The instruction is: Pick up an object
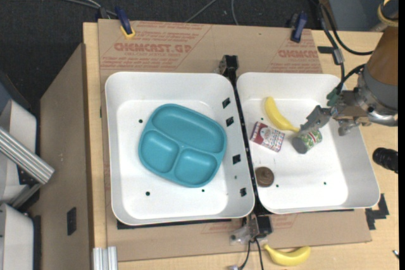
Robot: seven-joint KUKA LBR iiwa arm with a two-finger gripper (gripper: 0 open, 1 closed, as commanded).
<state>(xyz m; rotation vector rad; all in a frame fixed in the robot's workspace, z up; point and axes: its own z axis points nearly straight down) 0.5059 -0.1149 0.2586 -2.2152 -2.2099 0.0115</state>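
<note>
Camera view, from above at a slant. A cardboard-topped bench point(158, 41) fills most of the frame, with two blue clamps point(124, 23) on its far edge at upper left and upper right. Two shallow white bins sit side by side on it: the left bin point(123, 155) at centre left, the right bin point(345, 180) at centre right, their inner walls touching along a black divider. The grey arm point(383, 82) enters from the right edge of the frame, above the right bin. In the left bin lies a teal divided plate point(182, 144), three compartments, flat on the floor. In the right bin: a yellow banana point(277, 114) in the upper middle; just below and left of it, a small red and white packet point(267, 136); a small brown round object point(264, 176) near the bin's lower left corner; and a grey-green cylindrical object point(306, 139) lying tilted, right of the packet. The gripper point(314, 121) hangs over the upper end of this cylinder; whether its fingers are spread or closed cannot be told. A second banana point(288, 255) lies outside the bins, at the bench's near edge, lower centre-right.
</note>
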